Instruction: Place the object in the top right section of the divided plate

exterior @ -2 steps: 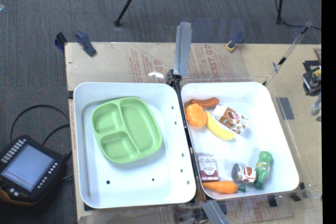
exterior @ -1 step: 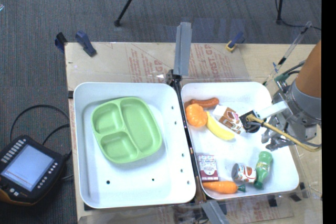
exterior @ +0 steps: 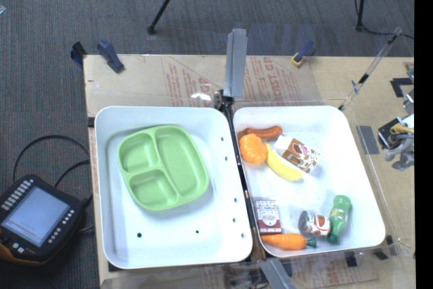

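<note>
You cannot tell from this view whether the tool is released or clenched, and nothing here gives you the arm's pose. The light green, three-section plastic plate point(exterior: 163, 166) lies flat in the left white bin point(exterior: 108, 213), towards that bin's far left corner, with two small sections on its left side and one large section on its right. Every candidate for the task lies in the right white bin point(exterior: 358, 186); you cannot tell which one is meant. Near that bin's far left corner, a brown toy sausage point(exterior: 264, 132) sits just beside a round orange toy fruit point(exterior: 254, 149), which touches a yellow toy banana point(exterior: 284, 166). A small white and brown carton point(exterior: 300, 153) rests against the banana's right side. Along the near edge you have a small red box point(exterior: 268, 214), an orange toy carrot point(exterior: 287, 241), a short printed can point(exterior: 311, 221) and a green toy bottle point(exterior: 338, 216) lying close together. A grey upright post point(exterior: 235, 64) stands on the table point(exterior: 162, 81) behind the gap between the bins.
</note>
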Robot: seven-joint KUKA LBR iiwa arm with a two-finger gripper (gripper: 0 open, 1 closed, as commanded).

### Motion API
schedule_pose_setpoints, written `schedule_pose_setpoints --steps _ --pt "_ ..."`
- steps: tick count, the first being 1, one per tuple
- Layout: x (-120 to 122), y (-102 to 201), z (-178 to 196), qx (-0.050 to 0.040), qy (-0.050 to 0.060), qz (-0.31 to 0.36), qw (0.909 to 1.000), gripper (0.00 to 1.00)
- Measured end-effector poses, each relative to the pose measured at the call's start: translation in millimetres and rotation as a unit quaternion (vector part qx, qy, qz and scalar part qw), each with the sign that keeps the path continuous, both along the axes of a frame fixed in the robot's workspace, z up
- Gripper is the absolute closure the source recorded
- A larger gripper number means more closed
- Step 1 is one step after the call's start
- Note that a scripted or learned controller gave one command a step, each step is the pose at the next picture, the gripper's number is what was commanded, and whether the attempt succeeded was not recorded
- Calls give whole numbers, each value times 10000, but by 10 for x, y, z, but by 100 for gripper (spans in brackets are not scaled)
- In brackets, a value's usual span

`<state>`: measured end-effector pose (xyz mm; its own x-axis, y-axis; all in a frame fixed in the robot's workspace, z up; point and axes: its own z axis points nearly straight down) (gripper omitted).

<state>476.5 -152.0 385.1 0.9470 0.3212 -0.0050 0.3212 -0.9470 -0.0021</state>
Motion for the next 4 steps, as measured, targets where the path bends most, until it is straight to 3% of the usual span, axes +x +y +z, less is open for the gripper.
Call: schedule_pose_setpoints --steps 1,2,3,4 --pt "5 -605 419 -2 0 -617 9981 100" --pt "7 121 507 -3 -1 -357 9994 100" --pt "-1 -614 501 1 6 -510 9987 100" --pt "7 5 506 1 1 48 10000 100"
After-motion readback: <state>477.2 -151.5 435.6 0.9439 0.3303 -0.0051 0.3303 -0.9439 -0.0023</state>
